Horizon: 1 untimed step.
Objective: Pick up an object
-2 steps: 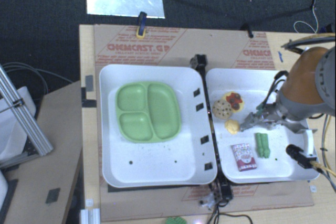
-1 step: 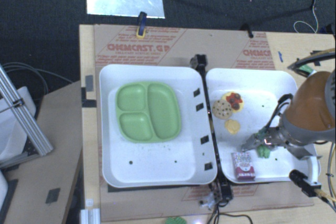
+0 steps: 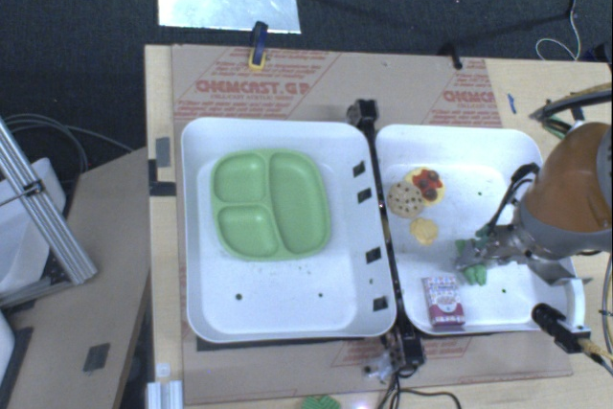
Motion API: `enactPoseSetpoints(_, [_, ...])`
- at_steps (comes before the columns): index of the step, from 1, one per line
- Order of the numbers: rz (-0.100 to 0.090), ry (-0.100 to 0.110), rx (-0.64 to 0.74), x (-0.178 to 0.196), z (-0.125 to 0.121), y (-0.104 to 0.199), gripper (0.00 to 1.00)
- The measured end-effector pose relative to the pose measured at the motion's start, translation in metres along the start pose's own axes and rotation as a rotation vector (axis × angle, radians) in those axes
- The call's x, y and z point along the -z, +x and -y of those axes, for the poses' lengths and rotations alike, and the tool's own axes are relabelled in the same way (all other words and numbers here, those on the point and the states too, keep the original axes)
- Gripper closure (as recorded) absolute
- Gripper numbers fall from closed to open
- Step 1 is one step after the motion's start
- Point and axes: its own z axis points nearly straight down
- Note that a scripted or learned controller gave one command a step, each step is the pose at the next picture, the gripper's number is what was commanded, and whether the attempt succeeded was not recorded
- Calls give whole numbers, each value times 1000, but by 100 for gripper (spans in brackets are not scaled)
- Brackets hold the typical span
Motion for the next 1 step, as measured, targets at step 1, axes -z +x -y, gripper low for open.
enactPoseSetpoints(1, [-4, -4, 11, 94, -1, 76, 100])
